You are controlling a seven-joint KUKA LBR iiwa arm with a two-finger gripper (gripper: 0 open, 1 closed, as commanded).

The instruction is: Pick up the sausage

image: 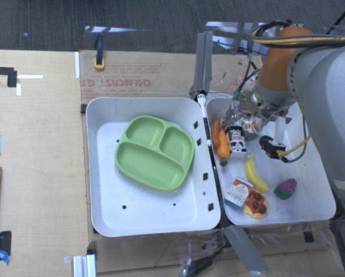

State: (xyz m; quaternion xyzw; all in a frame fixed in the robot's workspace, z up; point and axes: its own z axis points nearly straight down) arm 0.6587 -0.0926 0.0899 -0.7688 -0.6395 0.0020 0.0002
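Overhead slanted view of the desk (34,154), largest items first. The grey arm (328,97) enters from the right edge of the frame, its orange band (288,56) at upper right, and bends down and left into the upper part of the right bin (319,198). The jaws (242,120) sit low over that bin's upper left area, among cables; whether they are released or clenched cannot be told.

The left bin (103,172), at centre frame, carries a green three-part plate (155,152), lying flat and slightly turned.

In the right bin, an orange carrot-like piece (220,140), possibly the sausage, lies along the left wall, just left of the jaws. A small black-and-white carton (237,140) stands beside it, directly below the jaws. A banana (254,173) lies at mid-bin. Lower down are a white-and-blue box (237,193), touching a pizza slice (256,204), and a purple and green toy (286,188) toward the lower right.
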